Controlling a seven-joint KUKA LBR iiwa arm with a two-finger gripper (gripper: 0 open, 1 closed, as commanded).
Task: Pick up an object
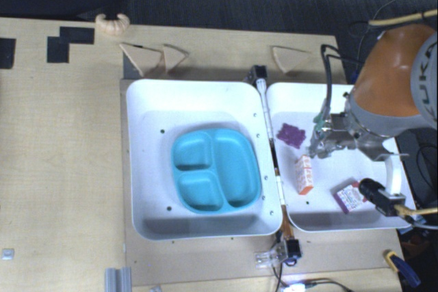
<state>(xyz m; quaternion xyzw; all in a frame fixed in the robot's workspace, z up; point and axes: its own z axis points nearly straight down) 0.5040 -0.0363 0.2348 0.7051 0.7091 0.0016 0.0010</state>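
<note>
Pale wooden bench (61, 147) under dark carpet, bearing 2 shallow white bins side by side. Left bin (147, 147): 1 turquoise divided plate (215, 169) with 3 compartments, lying flat in the middle. Right bin (328, 219): a small purple block (293, 135) near the dividing edge, an orange-and-white carton (304, 174) lying just below it, and a purple-edged packet (348, 197) with a white label toward the near right corner, close beside a black fitting with a white cable. Grey arm with orange band (390, 78) reaching in from the right, gripper (321, 145) low over the right bin, just right of the purple block and just above the carton. Fingers too small and cluttered to read: cannot tell whether spread or closed, and nothing seen between them. Step in hand, by the look of it: the approach, tool lowered among the 3 small things but no pick made yet. Next move likely calls for settling on 1 target, the carton or the purple block being nearest, centring over it, descending and closing squarely; risk of nudging the neighbour, given how near the 2 lie. Print on the carton and packet label present but too small to read; part of some dark lettering on the arm's grey housing at the right edge, not legible as a word.
</note>
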